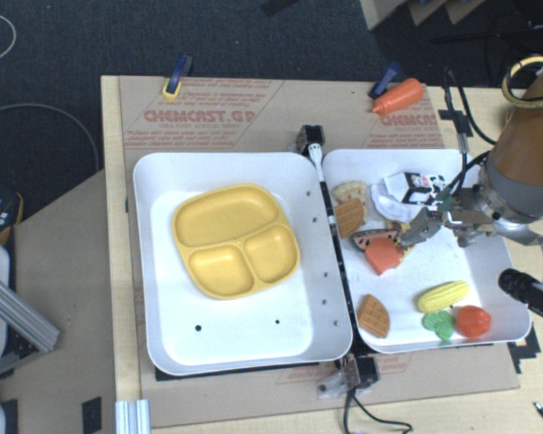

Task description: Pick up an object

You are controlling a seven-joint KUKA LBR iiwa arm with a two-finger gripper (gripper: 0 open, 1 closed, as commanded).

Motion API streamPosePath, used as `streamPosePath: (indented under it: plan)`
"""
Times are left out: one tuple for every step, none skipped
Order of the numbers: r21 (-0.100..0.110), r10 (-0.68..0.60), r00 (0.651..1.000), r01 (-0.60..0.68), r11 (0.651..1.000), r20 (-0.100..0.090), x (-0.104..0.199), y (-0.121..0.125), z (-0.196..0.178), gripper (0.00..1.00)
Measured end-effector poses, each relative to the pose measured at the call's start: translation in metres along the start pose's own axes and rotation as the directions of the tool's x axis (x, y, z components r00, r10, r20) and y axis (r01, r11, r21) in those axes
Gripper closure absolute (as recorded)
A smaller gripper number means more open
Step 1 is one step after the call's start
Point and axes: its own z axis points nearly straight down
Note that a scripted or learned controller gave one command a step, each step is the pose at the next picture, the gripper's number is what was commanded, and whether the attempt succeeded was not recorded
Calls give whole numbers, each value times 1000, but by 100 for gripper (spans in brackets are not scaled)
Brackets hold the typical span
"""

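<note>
The right bin (489, 283) holds several toy foods: a red-orange piece (383, 256), a watermelon slice (373, 238), two waffle-like pieces (348, 216) (373, 316), a beige round piece (348, 191), a corn cob (442, 294), a tomato (473, 320) with a green piece (441, 325), and a black-and-white crumpled item (407, 190). My gripper (418, 229) reaches in from the right, low over the bin's middle, its tip just right of the red-orange piece. I see nothing held between its fingers.
The left bin (163, 324) carries a yellow three-compartment plate (235, 240). An orange carrot toy (398, 96) lies on the board behind the right bin. Clamps sit at the board's back edge (175, 78) and between the bins (311, 139).
</note>
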Motion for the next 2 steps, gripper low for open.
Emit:
streamPosePath:
  plan:
    - [1,0,1000,0,1000,0,-1,-1,43,0]
    - [1,-1,1000,1,1000,-1,7,4,91,0]
